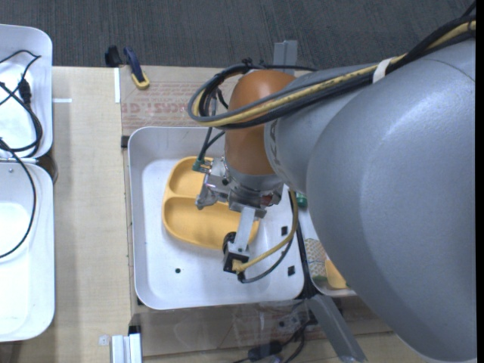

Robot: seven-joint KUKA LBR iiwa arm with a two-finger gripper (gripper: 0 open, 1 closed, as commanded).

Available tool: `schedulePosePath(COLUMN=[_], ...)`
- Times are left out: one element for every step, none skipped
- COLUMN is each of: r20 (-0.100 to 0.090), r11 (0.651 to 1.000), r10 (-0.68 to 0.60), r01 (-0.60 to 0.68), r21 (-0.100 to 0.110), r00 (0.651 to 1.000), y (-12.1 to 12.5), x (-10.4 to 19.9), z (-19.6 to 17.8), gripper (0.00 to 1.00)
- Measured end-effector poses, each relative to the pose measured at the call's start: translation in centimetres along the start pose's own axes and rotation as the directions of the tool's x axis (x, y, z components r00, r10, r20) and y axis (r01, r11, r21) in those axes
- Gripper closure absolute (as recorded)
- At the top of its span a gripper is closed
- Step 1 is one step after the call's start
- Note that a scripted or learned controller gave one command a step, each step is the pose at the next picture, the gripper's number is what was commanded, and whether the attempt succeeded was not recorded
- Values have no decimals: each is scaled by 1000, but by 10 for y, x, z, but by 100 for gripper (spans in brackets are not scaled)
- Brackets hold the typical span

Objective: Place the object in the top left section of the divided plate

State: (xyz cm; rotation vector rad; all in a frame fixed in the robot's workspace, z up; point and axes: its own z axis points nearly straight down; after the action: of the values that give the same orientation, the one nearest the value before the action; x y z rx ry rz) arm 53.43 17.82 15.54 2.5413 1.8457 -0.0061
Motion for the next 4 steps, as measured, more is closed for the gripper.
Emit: schedulePosePath(r20=[1, 0, 2, 2], r11=[998, 998, 994, 967], r10=[57, 59, 107, 255], r01=[-57, -59, -107, -255], r21=[4, 0, 2, 4], r00=[998, 998, 994, 967], y=[-11, 52, 57, -11], x=[-53, -17, -10, -24], z=[53, -109, -41, 54], gripper=[0, 0, 0, 0])
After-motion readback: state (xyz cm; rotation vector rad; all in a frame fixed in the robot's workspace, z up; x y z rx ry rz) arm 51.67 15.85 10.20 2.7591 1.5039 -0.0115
